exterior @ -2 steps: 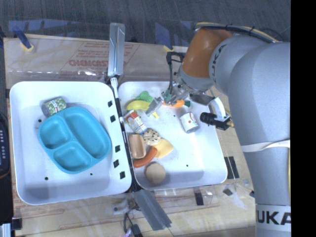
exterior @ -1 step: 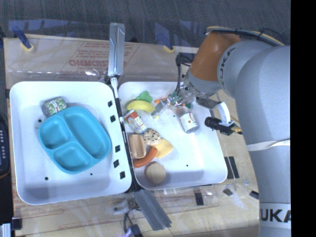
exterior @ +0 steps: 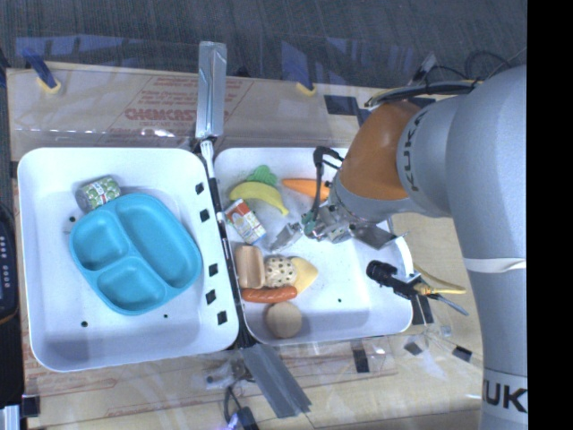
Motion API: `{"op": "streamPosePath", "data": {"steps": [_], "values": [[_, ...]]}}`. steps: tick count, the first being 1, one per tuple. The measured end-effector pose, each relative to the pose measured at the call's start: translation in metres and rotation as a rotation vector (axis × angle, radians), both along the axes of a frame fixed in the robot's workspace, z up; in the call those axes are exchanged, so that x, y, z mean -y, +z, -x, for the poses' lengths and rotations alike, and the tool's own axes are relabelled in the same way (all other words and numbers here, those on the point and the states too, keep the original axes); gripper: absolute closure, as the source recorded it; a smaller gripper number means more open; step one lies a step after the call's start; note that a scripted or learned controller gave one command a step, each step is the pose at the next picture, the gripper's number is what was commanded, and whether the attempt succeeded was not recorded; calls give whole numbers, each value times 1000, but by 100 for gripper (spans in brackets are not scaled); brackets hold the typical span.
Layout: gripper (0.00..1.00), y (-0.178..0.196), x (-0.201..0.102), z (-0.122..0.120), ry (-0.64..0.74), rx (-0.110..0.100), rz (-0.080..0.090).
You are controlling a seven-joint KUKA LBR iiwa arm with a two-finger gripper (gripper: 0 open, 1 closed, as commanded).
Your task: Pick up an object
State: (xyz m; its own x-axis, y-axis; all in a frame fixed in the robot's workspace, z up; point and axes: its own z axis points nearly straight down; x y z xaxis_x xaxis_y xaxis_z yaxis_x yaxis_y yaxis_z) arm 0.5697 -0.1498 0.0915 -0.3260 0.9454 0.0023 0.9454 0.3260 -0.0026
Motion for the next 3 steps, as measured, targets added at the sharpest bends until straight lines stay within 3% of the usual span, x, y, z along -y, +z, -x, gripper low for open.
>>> {"op": "streamPosePath", "data": {"steps": [1,2,3], "values": [[0,-1,46,-83,-77,-34,-20],[0,1,59,-62,-79,2,1],[0,1,59,-62,-79,2,1]]}}
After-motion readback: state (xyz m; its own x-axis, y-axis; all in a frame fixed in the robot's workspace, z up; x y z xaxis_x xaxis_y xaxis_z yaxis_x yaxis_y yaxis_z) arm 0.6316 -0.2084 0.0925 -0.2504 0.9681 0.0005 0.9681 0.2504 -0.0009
